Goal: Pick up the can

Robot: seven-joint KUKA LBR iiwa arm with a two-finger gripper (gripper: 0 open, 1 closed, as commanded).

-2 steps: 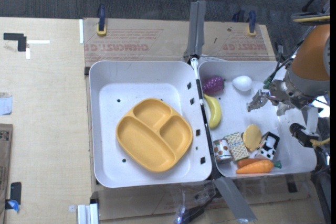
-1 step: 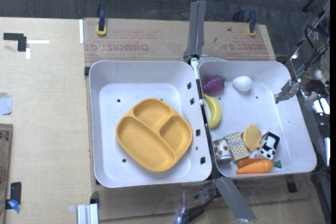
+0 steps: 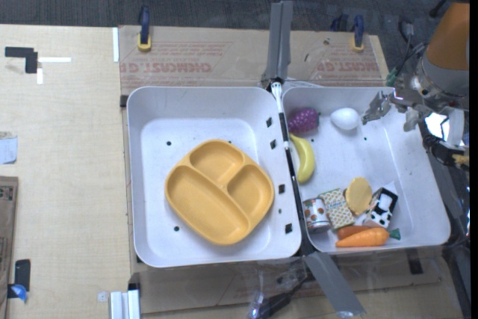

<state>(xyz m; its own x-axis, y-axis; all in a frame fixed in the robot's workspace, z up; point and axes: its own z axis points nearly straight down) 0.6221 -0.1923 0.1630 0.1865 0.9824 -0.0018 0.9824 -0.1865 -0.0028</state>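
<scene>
Hovering: gripper [image 3: 390,105] at right bin's [image 3: 415,160] upper right edge, fingers' spread cannot be told | can [image 3: 316,213] lies lower left in that bin, touching a cracker box [image 3: 337,208], carrot [image 3: 363,237] near | risk: crowding neighbours may block a finger, causing a slip.

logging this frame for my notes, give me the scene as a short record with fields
left bin: yellow divided plate
right bin: can, banana, purple grapes, white egg, carrot, cracker, small toys
can: front left corner of right bin, lying beside the banana's lower end
carrot: along the front wall
hand: over the right bin's back right, far from the can
</scene>
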